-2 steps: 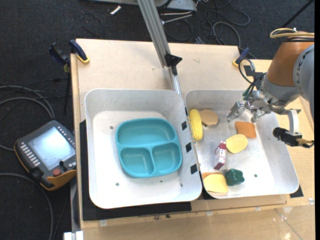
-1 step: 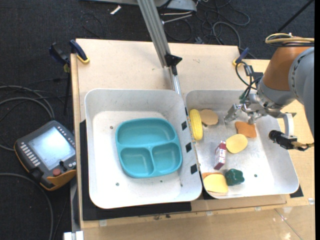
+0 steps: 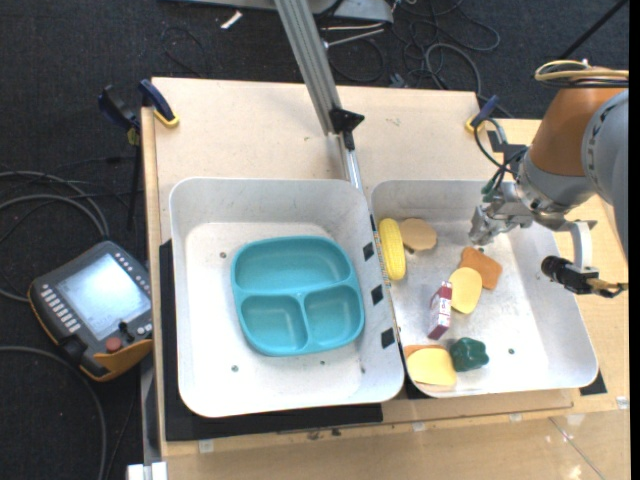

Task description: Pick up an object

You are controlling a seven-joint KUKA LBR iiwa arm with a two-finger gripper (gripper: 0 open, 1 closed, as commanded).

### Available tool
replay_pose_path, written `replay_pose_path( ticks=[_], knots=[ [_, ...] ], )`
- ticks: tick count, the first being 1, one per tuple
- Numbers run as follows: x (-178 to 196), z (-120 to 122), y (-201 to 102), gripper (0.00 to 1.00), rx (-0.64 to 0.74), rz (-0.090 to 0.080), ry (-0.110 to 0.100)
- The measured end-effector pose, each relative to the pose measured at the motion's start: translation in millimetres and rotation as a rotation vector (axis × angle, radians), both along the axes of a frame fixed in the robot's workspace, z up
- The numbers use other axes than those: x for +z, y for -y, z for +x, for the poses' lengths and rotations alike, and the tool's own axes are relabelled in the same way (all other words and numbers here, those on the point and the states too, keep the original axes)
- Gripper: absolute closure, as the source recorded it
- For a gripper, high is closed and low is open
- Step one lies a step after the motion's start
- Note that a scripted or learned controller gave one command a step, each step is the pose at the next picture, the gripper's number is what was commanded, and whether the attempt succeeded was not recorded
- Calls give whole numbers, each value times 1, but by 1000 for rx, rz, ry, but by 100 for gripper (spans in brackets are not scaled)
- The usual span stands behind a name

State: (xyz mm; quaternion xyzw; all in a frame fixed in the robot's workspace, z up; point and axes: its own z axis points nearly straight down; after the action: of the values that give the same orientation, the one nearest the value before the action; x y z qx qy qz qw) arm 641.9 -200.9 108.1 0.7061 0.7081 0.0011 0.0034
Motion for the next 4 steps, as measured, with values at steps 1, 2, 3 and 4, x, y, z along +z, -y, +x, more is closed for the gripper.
replay_pose_path(
  ticks=[1,2,3,4],
  knots=[
    [49,-3,7,100,-3,1,0],
    [93,0,12,100,-1,0,1],
    [139,2,12,100,-1,1,1],
    [148,-9,-38,100,4,5,-6]
  ],
)
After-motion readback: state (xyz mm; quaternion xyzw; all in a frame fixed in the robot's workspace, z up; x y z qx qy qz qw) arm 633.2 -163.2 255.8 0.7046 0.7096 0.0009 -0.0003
